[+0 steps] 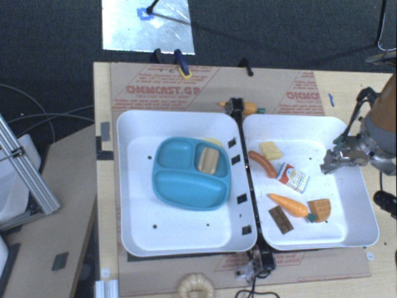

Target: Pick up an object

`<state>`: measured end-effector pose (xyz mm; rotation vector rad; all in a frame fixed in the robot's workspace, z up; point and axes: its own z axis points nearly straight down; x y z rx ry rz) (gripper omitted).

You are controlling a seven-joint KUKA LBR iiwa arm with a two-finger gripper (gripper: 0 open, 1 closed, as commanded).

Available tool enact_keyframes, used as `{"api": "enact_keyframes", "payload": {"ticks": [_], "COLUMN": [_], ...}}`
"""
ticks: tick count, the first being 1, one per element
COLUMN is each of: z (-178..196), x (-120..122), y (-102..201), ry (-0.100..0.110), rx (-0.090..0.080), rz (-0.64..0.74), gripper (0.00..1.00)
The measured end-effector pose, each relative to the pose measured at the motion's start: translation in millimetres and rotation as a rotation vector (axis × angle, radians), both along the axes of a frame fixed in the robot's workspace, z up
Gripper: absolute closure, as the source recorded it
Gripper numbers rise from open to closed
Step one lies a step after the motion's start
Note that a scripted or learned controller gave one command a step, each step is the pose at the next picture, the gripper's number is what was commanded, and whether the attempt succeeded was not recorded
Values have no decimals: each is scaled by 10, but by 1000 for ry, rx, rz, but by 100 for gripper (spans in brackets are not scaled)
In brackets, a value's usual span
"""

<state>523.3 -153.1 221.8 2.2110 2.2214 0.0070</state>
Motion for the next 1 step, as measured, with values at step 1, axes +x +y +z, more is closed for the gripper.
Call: {"api": "enact_keyframes", "payload": {"ticks": [1], "z": [27], "x": [9], "y": [0], "ry": [6], "rx": [1], "rz": [-1], "gripper": [100]}}
